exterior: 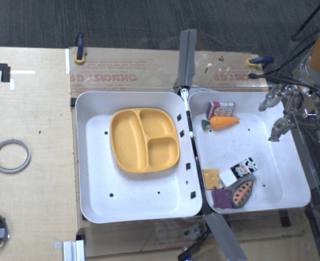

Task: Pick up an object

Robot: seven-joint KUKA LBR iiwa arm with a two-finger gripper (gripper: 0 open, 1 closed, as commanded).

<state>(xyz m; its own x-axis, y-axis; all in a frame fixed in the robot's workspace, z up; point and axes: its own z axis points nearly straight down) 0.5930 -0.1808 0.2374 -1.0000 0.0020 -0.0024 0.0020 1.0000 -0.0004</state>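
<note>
Claw sits at the right edge of the right bin, above its upper right wall, metal fingers pointing down and toward the bin's interior. Whether it is released or clenched cannot be told from this angle; nothing is seen between its tips.

Nearest candidate for the pick is the toy carrot, lying to the claw's left at about the same height in the view, on the bin floor near the far wall. Its long axis runs left to right, green stem end away from the claw, orange tip toward it. In my judgement a grasp would need the fingers to close across that axis, so the claw must travel left and descend. Just beyond the carrot, touching or nearly so, stands a small pink-and-white carton.

Remaining contents of the right bin lie well below and left of the claw, clustered at the near left corner: a yellow cheese-like square, a purple piece, a black-and-white patterned block, and an oval grey-rimmed slice with an orange face leaning on the purple piece.

Left bin, farther left of the claw, holds a yellow divided plate with three compartments, all bare.

Worktop beyond the bins carries a grey tape ring.
</note>
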